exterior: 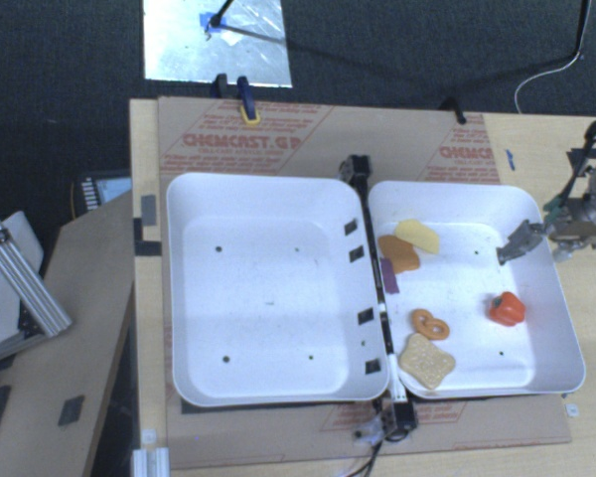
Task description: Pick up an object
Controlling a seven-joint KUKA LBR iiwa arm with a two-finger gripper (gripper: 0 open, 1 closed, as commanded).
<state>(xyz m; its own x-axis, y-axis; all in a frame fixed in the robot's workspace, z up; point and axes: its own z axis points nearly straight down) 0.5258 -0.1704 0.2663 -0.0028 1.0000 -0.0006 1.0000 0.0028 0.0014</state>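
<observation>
Setting: a wooden bench (pixel 308 127) on dark carpet, carrying two shallow white bins side by side on cardboard.
Gripper: the gripper (pixel 521 238) comes in from the right edge and hangs over the upper right corner of the right bin (pixel 467 202); whether it is spread or closed cannot be told at this size, and nothing shows in its grasp.
Nearest thing: a red pepper (pixel 508 308) lies just below the gripper, near the right wall, apart from everything else.
Farther things: a pretzel (pixel 429 323) and a slice of bread (pixel 426 361) sit close together near the bottom left; a yellow piece (pixel 418 235) and an orange piece (pixel 400 254) touch each other by the divider, with a small purple bit (pixel 390 275) just beside them.
Left bin: the left bin (pixel 263 202) lies well apart from the gripper.
Doing it well: I judge the pepper the best target, being closest and standing alone; come straight down and centre on it.
Edges and room: the right wall is near the pepper, so keep the outer side clear of the rim. The middle floor of the right bin gives open room.
</observation>
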